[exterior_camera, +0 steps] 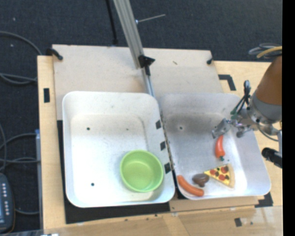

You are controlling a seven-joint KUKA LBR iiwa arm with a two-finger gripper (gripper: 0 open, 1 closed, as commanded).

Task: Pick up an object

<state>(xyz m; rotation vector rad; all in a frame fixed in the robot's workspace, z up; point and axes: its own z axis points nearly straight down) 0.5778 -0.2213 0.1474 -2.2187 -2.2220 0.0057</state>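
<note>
In the right bin, a small red-orange chili-like piece lies near the right side. Further forward are a toy pizza slice, a small brown lump and an orange sausage by the front rim. A green bowl stands in the left bin, at its front right. My gripper hangs low over the right bin's right part, just behind the red piece. Its fingers look spread, with nothing between them. The left fingertip is just above the red piece's top end.
A slanted aluminium post rises from behind the bins where they meet. Cables lie on the dark floor to the left. The arm's orange band is at the right edge, over the right bin's rim.
</note>
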